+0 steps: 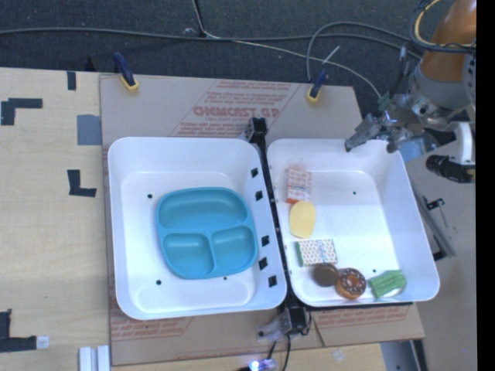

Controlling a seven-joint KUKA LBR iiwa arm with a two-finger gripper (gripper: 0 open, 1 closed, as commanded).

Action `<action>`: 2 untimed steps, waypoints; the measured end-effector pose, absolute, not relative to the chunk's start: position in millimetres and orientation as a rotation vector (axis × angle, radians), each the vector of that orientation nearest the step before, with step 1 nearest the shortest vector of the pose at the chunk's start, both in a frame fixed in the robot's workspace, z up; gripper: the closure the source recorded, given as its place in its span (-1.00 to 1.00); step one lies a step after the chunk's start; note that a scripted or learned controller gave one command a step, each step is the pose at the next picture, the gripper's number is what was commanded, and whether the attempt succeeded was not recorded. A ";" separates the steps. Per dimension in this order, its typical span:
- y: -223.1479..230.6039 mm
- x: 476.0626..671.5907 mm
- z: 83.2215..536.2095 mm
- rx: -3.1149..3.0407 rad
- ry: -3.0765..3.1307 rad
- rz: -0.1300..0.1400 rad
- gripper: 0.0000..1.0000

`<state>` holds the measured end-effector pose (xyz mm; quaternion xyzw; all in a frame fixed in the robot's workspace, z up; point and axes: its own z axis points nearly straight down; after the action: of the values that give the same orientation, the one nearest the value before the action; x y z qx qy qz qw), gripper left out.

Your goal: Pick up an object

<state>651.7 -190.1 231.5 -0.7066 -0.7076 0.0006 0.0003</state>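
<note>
My gripper (371,145) hangs over the far right corner of the right bin (402,207), fingers spread open with nothing between them. Well in front of it and to its left, several small items lie in that bin. A pink-and-white packet (298,184) is farthest back, with a yellow oval piece (302,219) just in front of it. A patterned packet (317,251) comes after that. Along the front wall sit a brown round piece (325,274), a sprinkled donut (351,283) and a green item (387,283).
The left bin (124,207) holds a blue divided plate (206,232). Black clips (263,207) line the seam between the bins. Two clamps (126,74) (315,90) pin the cardboard sheet at the back, and cables run across the dark floor behind.
</note>
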 end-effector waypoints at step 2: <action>-184.7 657.5 106.1 -2.215 -2.221 0.007 -1.00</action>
<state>657.5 -184.7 106.1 -0.7060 -0.7082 0.0024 0.0024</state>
